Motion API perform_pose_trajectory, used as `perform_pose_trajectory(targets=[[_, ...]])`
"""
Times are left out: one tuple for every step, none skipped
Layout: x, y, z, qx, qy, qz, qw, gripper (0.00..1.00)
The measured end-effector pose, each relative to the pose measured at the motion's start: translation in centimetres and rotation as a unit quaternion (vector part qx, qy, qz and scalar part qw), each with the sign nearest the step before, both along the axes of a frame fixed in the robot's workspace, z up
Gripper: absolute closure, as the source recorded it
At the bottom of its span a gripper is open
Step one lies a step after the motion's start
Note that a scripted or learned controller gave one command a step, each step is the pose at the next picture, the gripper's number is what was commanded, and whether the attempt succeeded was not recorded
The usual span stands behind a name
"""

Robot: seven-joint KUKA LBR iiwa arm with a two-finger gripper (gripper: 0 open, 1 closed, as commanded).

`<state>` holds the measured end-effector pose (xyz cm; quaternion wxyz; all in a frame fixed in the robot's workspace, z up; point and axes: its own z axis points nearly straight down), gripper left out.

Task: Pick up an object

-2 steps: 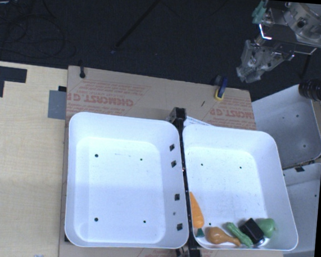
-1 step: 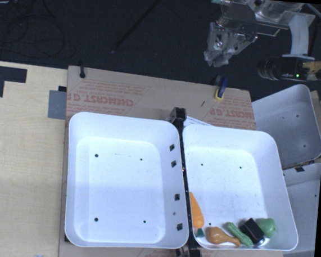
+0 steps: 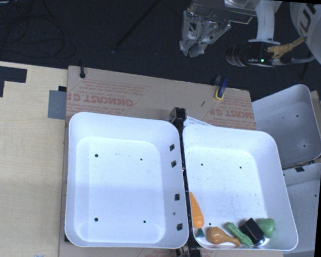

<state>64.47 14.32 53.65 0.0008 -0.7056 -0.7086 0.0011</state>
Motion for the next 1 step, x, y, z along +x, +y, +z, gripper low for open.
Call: perform_pose_trajectory(targets=[[-0.08, 6.14, 0.01, 0.0001, 0.0, 0.0, 1.0, 1.0]])
